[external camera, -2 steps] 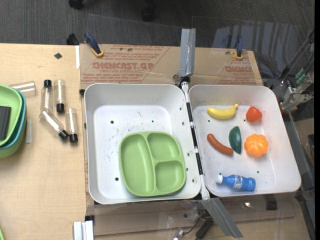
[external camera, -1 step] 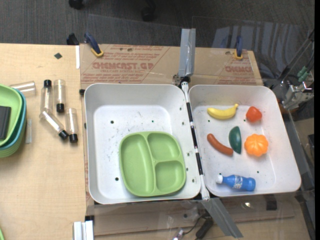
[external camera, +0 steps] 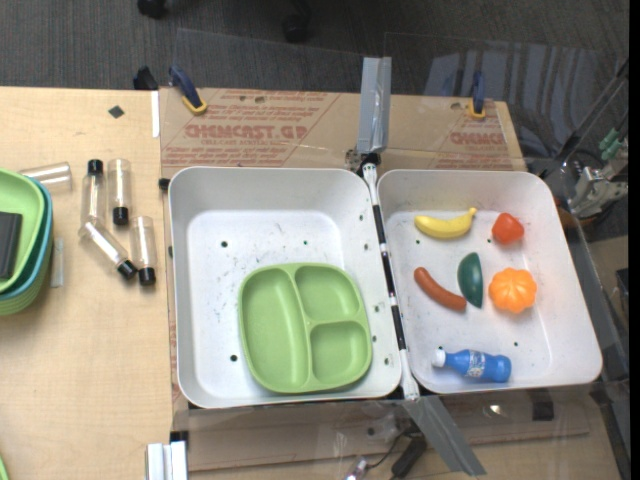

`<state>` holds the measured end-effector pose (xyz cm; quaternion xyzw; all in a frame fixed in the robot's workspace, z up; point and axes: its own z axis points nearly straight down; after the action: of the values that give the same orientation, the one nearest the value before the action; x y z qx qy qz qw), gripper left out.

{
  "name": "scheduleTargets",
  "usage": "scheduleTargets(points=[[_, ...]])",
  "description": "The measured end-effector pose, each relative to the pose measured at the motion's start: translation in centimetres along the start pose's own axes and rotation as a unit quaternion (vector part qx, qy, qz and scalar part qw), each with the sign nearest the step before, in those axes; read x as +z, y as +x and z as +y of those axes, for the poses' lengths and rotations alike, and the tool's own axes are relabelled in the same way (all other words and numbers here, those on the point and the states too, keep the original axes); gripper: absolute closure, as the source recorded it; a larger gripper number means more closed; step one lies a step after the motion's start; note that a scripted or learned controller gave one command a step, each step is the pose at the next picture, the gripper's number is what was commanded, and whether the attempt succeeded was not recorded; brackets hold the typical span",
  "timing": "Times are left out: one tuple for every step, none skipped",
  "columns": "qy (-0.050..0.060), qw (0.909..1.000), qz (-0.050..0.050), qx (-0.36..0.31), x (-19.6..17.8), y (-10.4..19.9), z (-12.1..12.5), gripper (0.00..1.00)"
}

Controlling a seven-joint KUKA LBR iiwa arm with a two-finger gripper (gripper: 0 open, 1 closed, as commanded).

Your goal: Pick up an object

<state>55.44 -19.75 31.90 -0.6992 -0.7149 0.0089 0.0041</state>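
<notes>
The right bin (external camera: pixel 560 230) holds several toy items. A yellow banana (external camera: pixel 446 224) lies at the back, with a small red-orange tomato (external camera: pixel 508 228) to its right. Below them are a brown sausage (external camera: pixel 440 289), a dark green pepper (external camera: pixel 471 278) and an orange pumpkin-like fruit (external camera: pixel 513 290). A small blue bottle with a white cap (external camera: pixel 473 364) lies on its side near the front wall. In the left bin (external camera: pixel 200 258) sits a green divided plate (external camera: pixel 305 325).
Several clear tubes with black caps (external camera: pixel 118 230) lie on the wooden bench left of the bins. A stack of green plates (external camera: pixel 20 240) sits at the far left edge. Cardboard sheets (external camera: pixel 255 126) lie behind the bins, held by clamps.
</notes>
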Motion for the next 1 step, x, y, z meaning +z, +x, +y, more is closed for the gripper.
scheduleTargets(points=[[-0.008,0.9968,0.003,0.080,-0.26,9.39,6.09,1.00]])
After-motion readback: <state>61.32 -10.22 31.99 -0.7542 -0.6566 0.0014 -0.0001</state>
